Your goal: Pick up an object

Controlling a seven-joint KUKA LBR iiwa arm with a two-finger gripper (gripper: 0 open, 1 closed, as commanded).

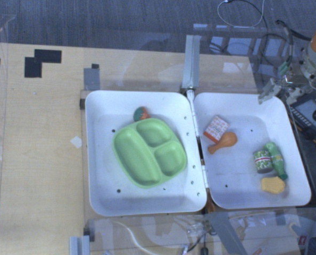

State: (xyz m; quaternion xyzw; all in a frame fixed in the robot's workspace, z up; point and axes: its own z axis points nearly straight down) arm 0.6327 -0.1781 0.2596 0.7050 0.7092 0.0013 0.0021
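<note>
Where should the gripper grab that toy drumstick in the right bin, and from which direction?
Grip the drumstick across its thin handle end, coming straight down. It lies flat and apart from the red-and-white box, with bare bin floor on its lower side for a finger.

Two bins side by side on bench (41,142), touching along middle edge. Left bin (99,195): divided tray (149,152) in centre, small round toy (141,113) just behind it, touching tray's back rim. Right bin (238,195): small box (216,127) near back left, drumstick toy (223,141) just in front, touching it. Near right wall: can (262,161) beside bottle (276,161), touching; flat block (273,185) in front of both. Gripper (272,86) above right bin's back right corner.
</note>
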